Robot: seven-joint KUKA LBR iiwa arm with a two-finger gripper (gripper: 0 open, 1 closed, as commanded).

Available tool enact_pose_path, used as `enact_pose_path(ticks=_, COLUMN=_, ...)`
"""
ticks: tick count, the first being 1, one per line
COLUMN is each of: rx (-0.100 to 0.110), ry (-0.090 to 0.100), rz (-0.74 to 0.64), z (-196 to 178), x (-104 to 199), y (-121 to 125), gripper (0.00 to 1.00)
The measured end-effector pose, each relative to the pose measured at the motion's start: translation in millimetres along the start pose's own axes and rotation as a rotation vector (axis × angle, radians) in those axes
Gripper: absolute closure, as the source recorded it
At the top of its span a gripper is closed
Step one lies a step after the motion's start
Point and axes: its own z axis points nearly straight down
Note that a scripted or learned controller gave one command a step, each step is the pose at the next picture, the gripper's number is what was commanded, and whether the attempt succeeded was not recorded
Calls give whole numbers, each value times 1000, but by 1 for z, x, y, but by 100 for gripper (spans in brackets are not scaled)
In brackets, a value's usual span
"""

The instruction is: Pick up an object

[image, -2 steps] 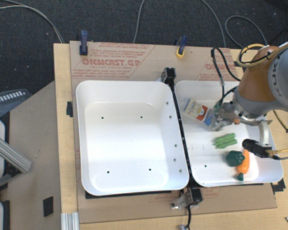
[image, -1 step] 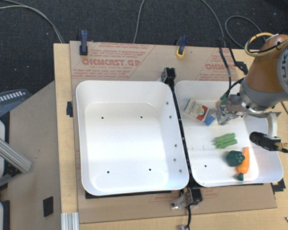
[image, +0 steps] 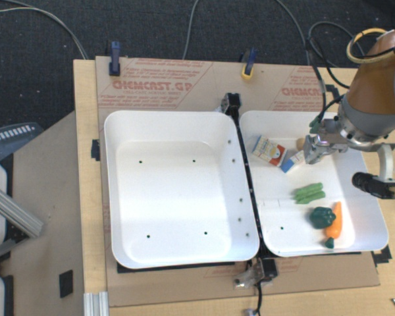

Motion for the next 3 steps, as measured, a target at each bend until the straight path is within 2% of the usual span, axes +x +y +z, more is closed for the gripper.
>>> enact_pose_path(ticks=1, rx=0, ry=-1, rz=1, z=-48, x=-8, y=6, gripper=100)
enact_pose_path(ticks=2, rx=3, ry=1, rz=-4, z=-55, x=47, y=11, gripper=100)
enact_pose_path(ticks=3, rx=4, ry=2, rz=-4, z=-61, x=99, y=5, gripper=100)
